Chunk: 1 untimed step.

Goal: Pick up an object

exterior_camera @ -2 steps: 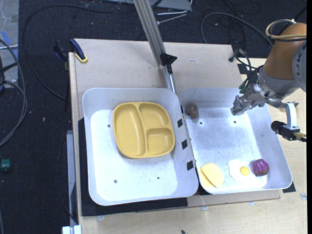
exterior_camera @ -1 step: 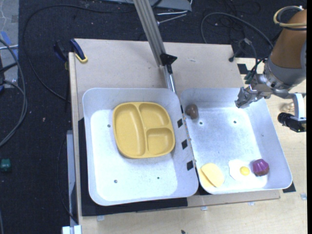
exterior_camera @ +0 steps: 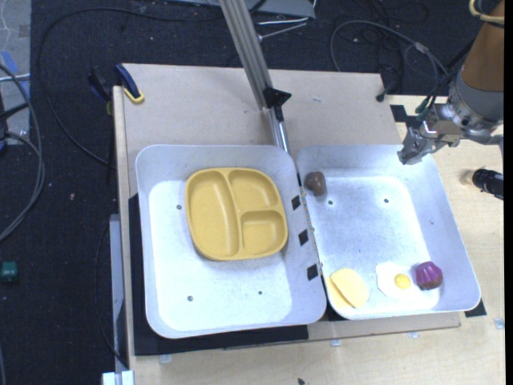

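In the right bin (exterior_camera: 377, 215) lie a small brown lump (exterior_camera: 315, 183) at the far left corner, a yellow slice (exterior_camera: 349, 287) at the near edge, a white fried egg with yellow yolk (exterior_camera: 395, 280) beside it, and a purple piece (exterior_camera: 428, 275) at the near right. My gripper (exterior_camera: 413, 152) hangs over the bin's far right corner, well away from all of them, with nothing seen between its fingers.
The left bin (exterior_camera: 160, 279) holds a yellow divided plate (exterior_camera: 237, 213). A metal pole (exterior_camera: 248, 46) slants down to the gap between the bins. Black clips (exterior_camera: 304, 235) sit along the bins' shared edge. Cables lie on the dark floor beyond the bench.
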### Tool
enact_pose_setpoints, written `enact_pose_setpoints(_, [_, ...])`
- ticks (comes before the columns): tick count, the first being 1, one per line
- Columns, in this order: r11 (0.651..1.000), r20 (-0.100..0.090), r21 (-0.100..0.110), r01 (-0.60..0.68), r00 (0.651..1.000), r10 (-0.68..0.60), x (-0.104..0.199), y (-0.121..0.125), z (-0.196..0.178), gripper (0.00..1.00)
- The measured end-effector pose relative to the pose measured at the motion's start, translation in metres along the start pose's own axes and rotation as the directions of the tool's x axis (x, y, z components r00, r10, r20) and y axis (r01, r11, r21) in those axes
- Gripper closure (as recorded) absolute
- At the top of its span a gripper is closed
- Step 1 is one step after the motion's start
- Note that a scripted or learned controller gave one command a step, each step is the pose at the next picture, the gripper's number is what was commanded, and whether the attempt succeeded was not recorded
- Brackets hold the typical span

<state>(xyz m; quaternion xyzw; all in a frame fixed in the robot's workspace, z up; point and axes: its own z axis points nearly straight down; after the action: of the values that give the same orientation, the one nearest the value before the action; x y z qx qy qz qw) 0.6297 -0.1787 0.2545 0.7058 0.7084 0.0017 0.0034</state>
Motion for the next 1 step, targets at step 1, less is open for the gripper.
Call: enact_pose_setpoints(1, [1.000,-0.004,0.009,0.003,1.000,-0.003,0.0479,-0.0107,0.0124,1.00])
